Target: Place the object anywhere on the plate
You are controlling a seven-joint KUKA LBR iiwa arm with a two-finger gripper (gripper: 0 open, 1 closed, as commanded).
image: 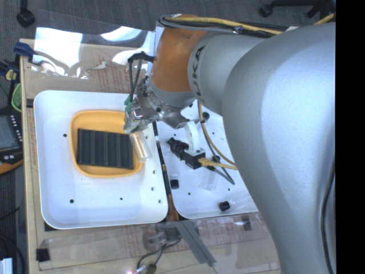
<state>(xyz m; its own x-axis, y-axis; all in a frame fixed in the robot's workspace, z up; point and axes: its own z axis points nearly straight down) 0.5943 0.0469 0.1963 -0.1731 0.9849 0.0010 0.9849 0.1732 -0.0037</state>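
Where the jaws hang: low over the right rim of the plate point(80, 124), just beside the right end of the dark ribbed slab point(105, 149); whether they touch it cannot be told
Jaws' state: cannot tell whether apart or together from this view
Task's thing: the dark ribbed slab lies flat inside the yellow plate, its long side running left to right and its ribs running near to far
Plate: yellow, with rounded corners, sitting in the left bin point(85, 204) towards its far half
Arm point(256, 96): a grey bulk coming in from the right, covering much of the right bin point(199, 207); its orange band point(174, 56) sits at the far side, above the wrist
Right bin: a small black piece point(224, 206) near its near edge and another small black bit point(174, 182) close to its left wall, the two well apart
Bench point(114, 238): pale, carrying both white bins side by side, their inner walls nearly touching
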